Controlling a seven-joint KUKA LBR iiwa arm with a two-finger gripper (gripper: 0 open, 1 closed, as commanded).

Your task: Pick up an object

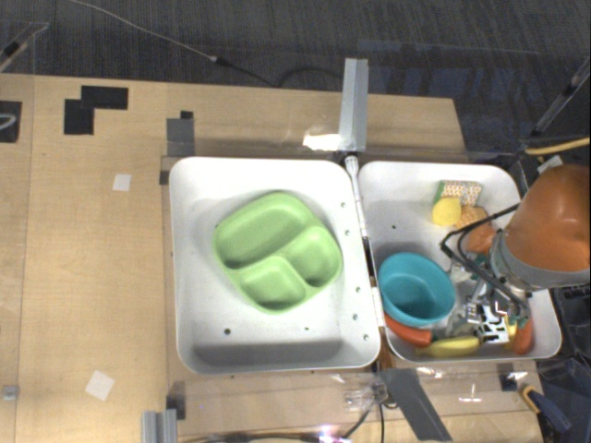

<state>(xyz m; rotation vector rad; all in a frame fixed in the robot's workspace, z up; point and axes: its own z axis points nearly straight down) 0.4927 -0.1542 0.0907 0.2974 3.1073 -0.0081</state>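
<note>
Starting at the left, we have the pale wooden bench (83, 275) with black tape marks near its far corner. Moving in, the left shallow white plastic bin (199, 340) carries one thing, a light green divided plastic plate (277, 250), three compartments, lying tilted across the middle of the bin. Over the metal divider now and into the right shallow white plastic bin (406, 185), and this one is busy: a teal plastic cup (416, 289) stands open side up near the bin's left wall, an orange-red piece (408, 332) tucked under its near edge, and a yellow banana-shaped toy (452, 345) lies along the near wall just beside it. Toward the far side sits a yellow lemon-like toy (447, 212) touching a small patterned packet (460, 192). And at the right, the grey arm with its orange band (554, 224) reaches down, the two-finger gripper (489, 319) low in the near right corner above the banana toy, cables draped about it; whether the claw is spread or pinched I cannot tell.
</note>
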